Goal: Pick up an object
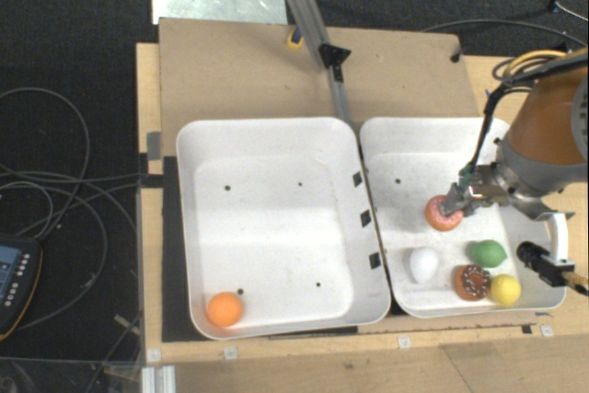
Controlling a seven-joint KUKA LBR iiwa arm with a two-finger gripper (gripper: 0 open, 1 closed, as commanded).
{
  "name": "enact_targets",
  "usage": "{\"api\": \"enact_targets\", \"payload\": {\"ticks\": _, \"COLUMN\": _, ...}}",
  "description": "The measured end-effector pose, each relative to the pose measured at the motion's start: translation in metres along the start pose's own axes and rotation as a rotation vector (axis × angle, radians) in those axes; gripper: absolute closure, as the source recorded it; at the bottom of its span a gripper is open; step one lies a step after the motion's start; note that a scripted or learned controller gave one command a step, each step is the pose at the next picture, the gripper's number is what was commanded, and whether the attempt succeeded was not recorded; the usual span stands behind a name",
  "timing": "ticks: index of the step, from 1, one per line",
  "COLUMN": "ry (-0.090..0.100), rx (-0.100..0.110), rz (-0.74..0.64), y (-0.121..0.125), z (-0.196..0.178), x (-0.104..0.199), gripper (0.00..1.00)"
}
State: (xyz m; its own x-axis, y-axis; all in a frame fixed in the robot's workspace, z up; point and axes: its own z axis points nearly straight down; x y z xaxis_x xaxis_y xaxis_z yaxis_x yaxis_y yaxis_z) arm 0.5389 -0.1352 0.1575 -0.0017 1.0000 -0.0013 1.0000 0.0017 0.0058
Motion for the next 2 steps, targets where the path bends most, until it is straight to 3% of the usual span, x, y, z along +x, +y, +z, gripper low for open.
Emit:
{"api": "enact_targets", "payload": {"ticks": 1, "ry": -0.001, "rx": -0.002, "rz": -0.003, "y": 0.002, "z": -0.054, "x": -0.001, "gripper": 1.00}}
{"api": "enact_targets", "payload": {"ticks": 2, "ry": 0.003, "rx": 0.002, "rz": -0.008, "y": -0.006, "z": -0.068, "x": 0.050, "gripper": 1.00}}
